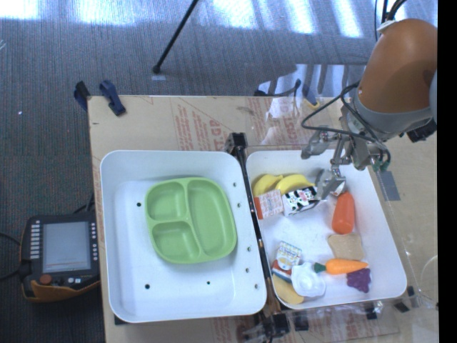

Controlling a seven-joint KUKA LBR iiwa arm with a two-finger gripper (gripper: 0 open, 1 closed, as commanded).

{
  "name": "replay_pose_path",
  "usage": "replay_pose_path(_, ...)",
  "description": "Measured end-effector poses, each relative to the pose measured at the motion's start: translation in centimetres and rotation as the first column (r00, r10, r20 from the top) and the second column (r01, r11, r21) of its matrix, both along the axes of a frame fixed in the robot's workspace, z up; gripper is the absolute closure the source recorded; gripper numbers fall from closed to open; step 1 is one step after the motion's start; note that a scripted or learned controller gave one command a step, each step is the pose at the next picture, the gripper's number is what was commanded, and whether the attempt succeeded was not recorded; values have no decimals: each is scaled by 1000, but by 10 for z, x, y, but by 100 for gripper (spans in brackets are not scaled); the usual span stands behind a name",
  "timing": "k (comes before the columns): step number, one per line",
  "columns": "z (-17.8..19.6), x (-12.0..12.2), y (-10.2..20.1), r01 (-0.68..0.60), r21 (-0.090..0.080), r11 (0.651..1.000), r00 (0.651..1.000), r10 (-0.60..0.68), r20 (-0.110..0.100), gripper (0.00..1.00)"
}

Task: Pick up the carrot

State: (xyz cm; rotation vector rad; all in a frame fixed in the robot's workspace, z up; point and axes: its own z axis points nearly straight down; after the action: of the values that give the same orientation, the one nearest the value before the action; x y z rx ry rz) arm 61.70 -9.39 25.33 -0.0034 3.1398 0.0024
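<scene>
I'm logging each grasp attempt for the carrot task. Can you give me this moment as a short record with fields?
target: small orange toy carrot with green top, lying in the right white bin, near its front
neighbours: purple grape bunch, tan bread slice, white cup
gripper: two-finger gripper over the right bin's back part, beside an orange-red cylinder
left bin: green divided plate
status: carrot not grasped
</scene>
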Motion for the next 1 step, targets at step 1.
replay_pose_path(1,-65,-48,-27,-375,2,927,927,375,-3,0)
